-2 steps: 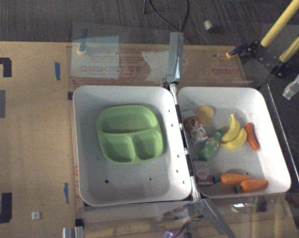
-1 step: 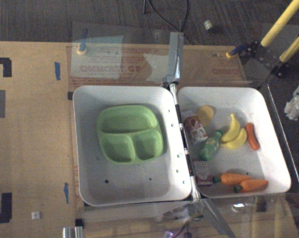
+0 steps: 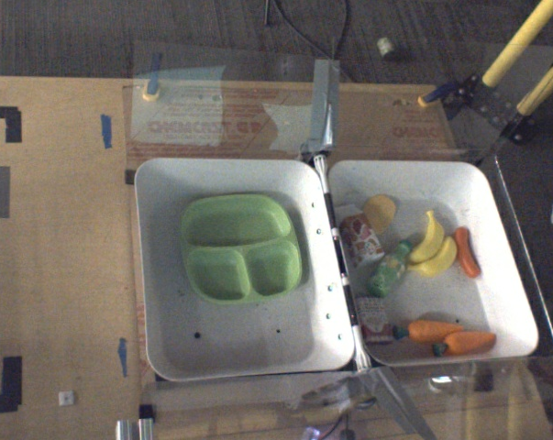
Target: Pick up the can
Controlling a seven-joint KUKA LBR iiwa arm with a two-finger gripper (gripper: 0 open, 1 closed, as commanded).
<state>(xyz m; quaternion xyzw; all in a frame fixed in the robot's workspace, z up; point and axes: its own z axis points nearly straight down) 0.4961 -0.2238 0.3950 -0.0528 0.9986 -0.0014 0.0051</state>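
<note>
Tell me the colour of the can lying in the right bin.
Red and white label on the small cylindrical can, seen in the camera view.

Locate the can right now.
The can lies in the right bin, against its left wall, between the yellow round piece and the green bottle.

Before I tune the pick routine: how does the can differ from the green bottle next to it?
The can is red and white with a label; the green bottle is plain green. The can is stubbier; the bottle slimmer and narrows to a cap. The can hugs the bin's left wall; the bottle lies nearer the middle, by the bananas. Both lie tipped in the right bin.
</note>
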